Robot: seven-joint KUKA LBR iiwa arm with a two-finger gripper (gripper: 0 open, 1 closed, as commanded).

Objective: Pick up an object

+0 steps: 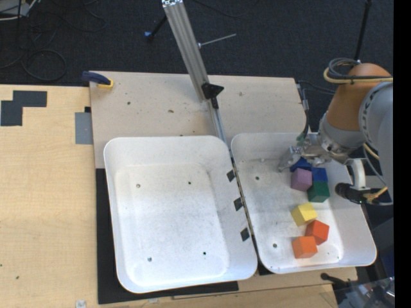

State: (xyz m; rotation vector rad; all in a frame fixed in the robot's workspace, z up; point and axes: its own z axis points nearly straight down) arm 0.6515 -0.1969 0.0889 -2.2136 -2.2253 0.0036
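Hovering low over the small blue cube (pixel 307 167), the grey two-finger gripper (pixel 302 154), its grip impossible to judge, should centre on one block before closing.

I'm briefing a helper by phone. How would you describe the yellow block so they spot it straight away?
Look in the right-hand white bin, where a string of small blocks runs down its right side. The yellow block sits mid-string, below the green block and above two orange blocks. It's the only yellow one.
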